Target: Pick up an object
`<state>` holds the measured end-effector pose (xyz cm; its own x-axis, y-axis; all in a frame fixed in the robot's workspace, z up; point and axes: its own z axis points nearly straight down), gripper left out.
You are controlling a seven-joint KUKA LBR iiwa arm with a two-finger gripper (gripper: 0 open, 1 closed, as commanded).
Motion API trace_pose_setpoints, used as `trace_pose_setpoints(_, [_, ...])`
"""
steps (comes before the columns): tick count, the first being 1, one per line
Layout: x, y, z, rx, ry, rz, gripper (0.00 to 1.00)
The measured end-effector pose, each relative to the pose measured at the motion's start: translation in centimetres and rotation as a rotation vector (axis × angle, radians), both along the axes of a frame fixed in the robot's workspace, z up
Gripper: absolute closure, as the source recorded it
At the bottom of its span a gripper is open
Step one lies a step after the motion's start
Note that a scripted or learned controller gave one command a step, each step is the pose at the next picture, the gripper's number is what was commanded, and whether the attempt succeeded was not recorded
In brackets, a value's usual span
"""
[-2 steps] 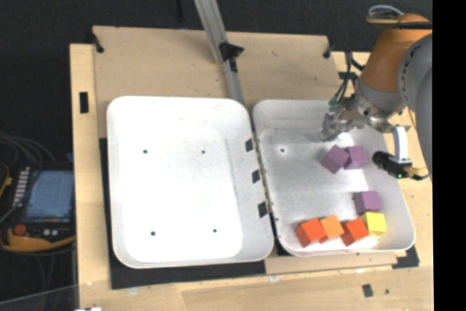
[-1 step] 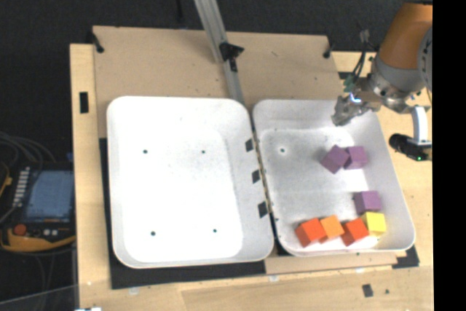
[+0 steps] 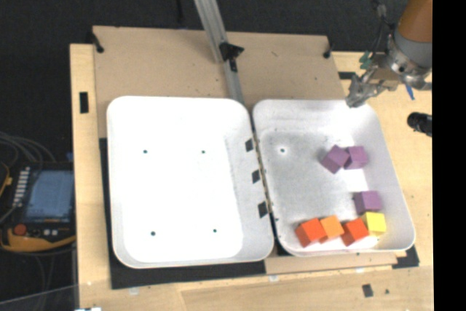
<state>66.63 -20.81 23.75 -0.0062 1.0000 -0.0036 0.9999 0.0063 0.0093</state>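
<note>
Orange blocks point(image 3: 320, 230) in right bin point(image 3: 291, 120), claw point(image 3: 357, 99) above rim

Both white bins are looking like smooth moulded plastic: the left bin point(image 3: 124, 178) is showing an even, faintly glossy white, while the right bin point(image 3: 291, 120) is wearing a dull, scuffed grey patch across its floor. The purple blocks point(image 3: 344, 157) and the orange blocks point(image 3: 320, 230) are appearing matt and smooth-faced, as is the yellow block point(image 3: 375, 221). The bench point(image 3: 156, 54) is presenting as pale, matt wood or board. The slanted pole point(image 3: 204, 0) is gleaming like bare metal
</note>
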Motion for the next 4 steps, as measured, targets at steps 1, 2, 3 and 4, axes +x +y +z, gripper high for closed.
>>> trace_pose_setpoints(1, [0.1, -0.2, 5.2, 0.001, 0.001, 0.001, 1.0])
trace_pose_setpoints(2, [-1.3, 4.1, 4.5, 0.002, 0.008, -0.004, 1.0])
trace_pose_setpoints(3, [-2.0, 8.9, 5.0, 0.004, 0.008, 0.0, 1.0])
trace_pose_setpoints(4, [-2.4, 14.0, 3.2, 0.004, 0.01, 0.0, 1.0])
